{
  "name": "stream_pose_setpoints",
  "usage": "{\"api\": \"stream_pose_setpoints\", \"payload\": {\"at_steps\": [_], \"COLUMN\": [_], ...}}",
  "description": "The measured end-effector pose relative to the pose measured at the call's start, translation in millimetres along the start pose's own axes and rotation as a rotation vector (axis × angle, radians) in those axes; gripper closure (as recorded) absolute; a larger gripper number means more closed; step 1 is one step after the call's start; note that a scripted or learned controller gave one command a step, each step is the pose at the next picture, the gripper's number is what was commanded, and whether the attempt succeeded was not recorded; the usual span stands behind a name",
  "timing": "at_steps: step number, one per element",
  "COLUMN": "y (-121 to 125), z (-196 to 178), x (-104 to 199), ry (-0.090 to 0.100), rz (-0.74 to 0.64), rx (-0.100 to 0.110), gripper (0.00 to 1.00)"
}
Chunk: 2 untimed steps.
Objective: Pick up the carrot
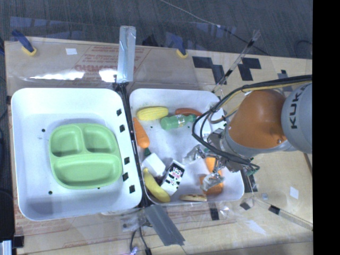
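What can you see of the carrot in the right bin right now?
The carrot is a small orange toy, plastic-looking, tapered, lying flat along the left wall of the right bin, roughly lengthwise to that wall. Its upper end sits just below the yellow corn; the lower end points toward a white block. Nothing grips it; the hand is across the bin, to the right.

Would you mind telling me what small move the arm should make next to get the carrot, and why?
Probably travel toward the bins' divider: the tool sits low in the right bin, over orange items, while the carrot lies apart against the left wall.
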<state>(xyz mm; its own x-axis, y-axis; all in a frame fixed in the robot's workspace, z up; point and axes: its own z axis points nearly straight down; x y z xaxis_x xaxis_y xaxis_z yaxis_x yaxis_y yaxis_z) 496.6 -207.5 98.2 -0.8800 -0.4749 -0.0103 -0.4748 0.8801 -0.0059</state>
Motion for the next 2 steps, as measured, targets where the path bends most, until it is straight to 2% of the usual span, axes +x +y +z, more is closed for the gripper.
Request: {"api": "stream_pose_setpoints", "payload": {"at_steps": [1,2], "y": [1,6], "z": [-9,-48], "x": [-2,-9], "ry": [0.001,0.008], "rz": [-0.011,0.346], "rx": [0.001,-0.002], "gripper": [1.0,1.0]}}
